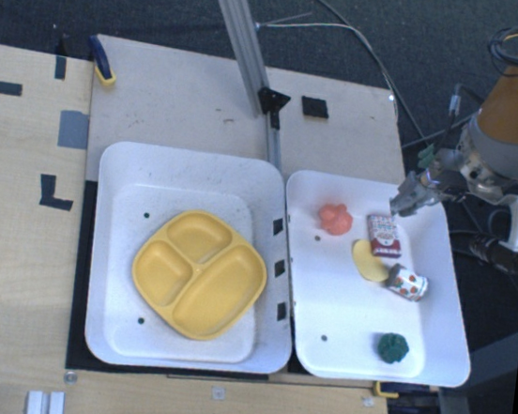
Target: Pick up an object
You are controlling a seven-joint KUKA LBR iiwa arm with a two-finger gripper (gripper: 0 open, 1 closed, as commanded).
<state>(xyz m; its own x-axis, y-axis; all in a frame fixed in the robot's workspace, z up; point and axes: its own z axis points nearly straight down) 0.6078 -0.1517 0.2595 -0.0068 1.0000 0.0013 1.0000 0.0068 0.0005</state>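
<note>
Even, fairly bright overhead light, soft faint shadows, mild glare on the white bins [198, 170], slightly soft focus.

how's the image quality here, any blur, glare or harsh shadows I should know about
In the camera view the lighting is even and soft, with only faint shadows beside the yellow divided plate and the small items in the right bin; the white bins look bright but show no strong glare; the gripper and arm look slightly soft; the small carton has print too small to read.
</note>
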